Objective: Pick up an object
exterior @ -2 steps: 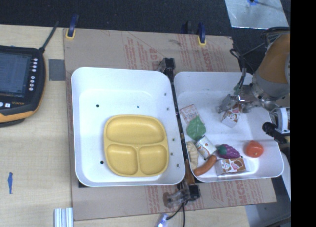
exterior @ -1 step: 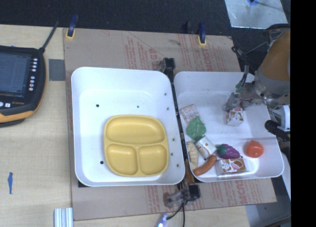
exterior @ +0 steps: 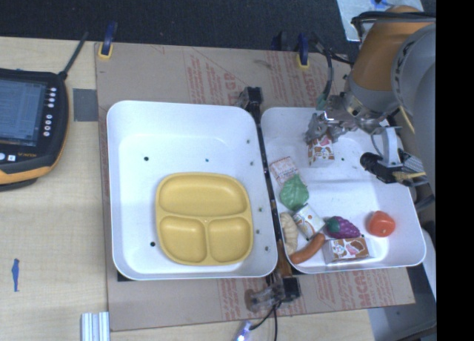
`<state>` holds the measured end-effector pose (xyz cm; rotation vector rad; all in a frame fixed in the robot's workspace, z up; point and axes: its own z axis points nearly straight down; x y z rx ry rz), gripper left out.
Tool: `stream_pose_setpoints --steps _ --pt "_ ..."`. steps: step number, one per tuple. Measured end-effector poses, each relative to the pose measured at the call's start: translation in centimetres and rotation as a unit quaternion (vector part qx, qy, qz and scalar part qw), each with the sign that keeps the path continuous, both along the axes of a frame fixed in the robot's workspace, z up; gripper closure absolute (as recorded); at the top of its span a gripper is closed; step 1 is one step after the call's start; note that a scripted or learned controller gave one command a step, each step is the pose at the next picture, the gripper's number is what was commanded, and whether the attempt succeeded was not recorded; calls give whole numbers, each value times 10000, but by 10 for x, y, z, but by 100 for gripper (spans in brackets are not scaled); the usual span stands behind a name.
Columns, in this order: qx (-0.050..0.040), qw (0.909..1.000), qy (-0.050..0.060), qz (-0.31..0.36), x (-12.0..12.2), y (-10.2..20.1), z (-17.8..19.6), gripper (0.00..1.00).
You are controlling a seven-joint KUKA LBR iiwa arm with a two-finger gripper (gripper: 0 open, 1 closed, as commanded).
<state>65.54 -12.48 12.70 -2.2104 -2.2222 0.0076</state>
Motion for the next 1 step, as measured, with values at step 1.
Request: stream_pose_setpoints --steps 1 --pt "-5 10000 -23 1 -39 77 65 100"
